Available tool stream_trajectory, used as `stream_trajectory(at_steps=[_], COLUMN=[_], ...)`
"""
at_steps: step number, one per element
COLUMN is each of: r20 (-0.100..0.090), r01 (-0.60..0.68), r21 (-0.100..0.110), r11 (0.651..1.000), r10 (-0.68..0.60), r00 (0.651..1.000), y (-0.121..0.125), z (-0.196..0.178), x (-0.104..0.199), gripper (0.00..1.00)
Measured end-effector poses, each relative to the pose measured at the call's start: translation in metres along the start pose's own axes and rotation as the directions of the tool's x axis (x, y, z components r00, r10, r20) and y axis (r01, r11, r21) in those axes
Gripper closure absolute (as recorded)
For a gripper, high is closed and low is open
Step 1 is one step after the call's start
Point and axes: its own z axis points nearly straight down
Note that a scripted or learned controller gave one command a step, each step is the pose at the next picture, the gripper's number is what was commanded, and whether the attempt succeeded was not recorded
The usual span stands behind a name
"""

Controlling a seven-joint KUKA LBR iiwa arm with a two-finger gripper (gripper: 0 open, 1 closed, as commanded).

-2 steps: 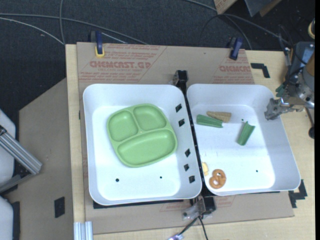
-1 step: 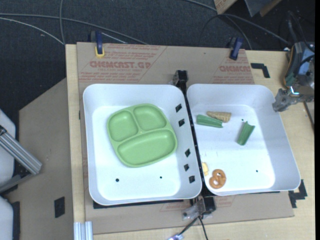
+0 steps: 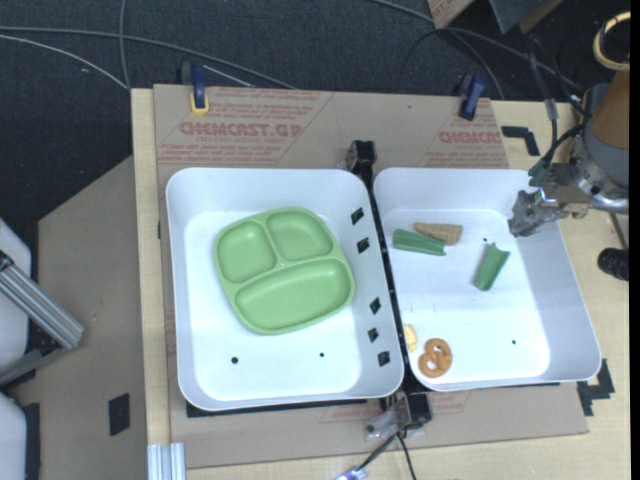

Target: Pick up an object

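Observation:
The right bin [image 3: 560,298] holds a green block [image 3: 490,267] near its middle, a flat green stick [image 3: 418,243] at its far left, a tan wedge [image 3: 439,232] touching that stick, and a small pretzel [image 3: 436,357] near the front left. A tiny yellow piece [image 3: 409,337] lies by the divider. My gripper [image 3: 527,216] hangs over the right bin's far right part, up and to the right of the green block, apart from it. Nothing shows between its fingers.
The left bin [image 3: 190,298] carries a green three-compartment plate [image 3: 285,269]. Black clips line the divider [image 3: 372,258] between the bins. Blue clamps [image 3: 199,86] hold the cardboard at the back. The arm [image 3: 605,138] comes in from the right edge.

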Motion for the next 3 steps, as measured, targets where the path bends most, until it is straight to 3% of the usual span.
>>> stream_trajectory(at_steps=[1, 3], r20=[0.0, 0.0], r01=[0.0, 0.002], r21=[0.001, -0.004], r11=[1.0, 1.0], r10=[0.0, -0.002], r00=[1.0, 1.0], y=[-0.005, -0.012], z=[0.014, 0.002], x=[0.056, 0.168], gripper=[1.0, 1.0])
